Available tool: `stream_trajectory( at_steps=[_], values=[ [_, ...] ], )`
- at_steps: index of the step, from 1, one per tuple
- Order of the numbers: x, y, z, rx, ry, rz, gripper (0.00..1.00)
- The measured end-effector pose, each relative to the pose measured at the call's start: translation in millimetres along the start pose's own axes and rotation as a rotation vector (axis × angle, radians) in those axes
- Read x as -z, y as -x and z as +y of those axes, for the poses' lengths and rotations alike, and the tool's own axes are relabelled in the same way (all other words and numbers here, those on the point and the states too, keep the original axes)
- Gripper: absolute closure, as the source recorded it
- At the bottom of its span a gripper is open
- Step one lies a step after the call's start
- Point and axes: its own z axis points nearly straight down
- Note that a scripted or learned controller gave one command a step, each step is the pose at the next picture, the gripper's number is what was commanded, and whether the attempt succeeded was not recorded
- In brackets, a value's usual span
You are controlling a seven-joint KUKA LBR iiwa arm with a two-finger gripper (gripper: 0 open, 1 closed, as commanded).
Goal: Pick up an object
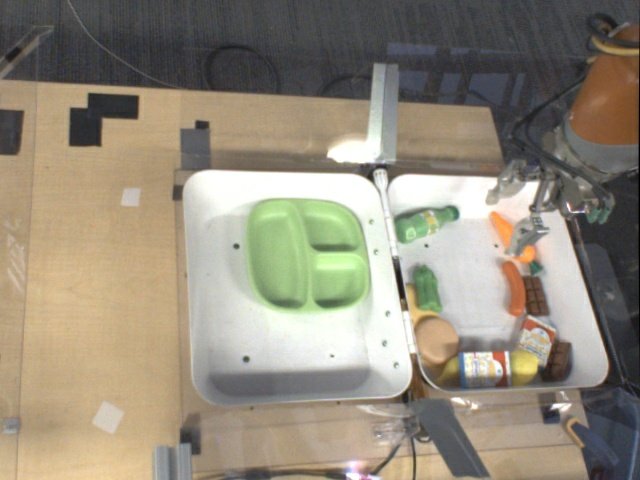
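Just below fingers (533,230): carrot (503,230), untouched.

Robotics lab — wooden bench (90,298), twin white bins (215,368).

Pale wooden bench (90,298) with black square markings (100,116), dark grey ribbed floor (250,18) beyond, a thin cable (95,30) trailing across, metal bracket (384,113) at the bench's rear
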Motion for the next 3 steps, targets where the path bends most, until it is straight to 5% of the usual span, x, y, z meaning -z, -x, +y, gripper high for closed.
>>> stream_trajectory(
  at_steps=[1,2,3],
  values=[
    [-99.8,8.6,-17.3,0.053,-0.005,-0.013,0.0],
    [-85.6,12.3,-15.7,0.059,-0.007,-0.024,1.0],
    [-86.1,12.2,-15.3,0.059,-0.007,-0.023,0.0]
  ],
)
